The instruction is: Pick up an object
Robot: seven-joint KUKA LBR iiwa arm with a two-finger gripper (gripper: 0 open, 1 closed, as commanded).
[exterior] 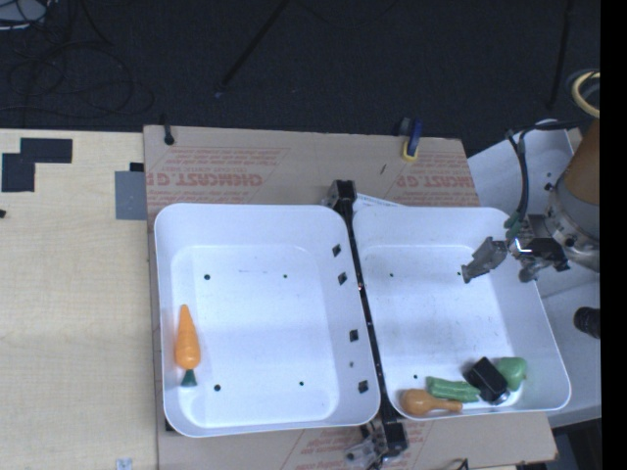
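While the hand (509,258) hovers, seemingly empty, a carrot (186,341) lies apart.

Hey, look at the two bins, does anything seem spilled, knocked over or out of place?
Nothing stands out. A toy carrot lies alone in the left bin. In the right bin's near corner, a black block rests among an orange piece and green pieces. Nothing has spilled out.

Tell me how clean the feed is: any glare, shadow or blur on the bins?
Camera view: even light, no hard glare; the left bin has a soft shadow across its upper floor; the carrot is sharp; the gripper at the right bin looks slightly soft; the background above the bench is dark.
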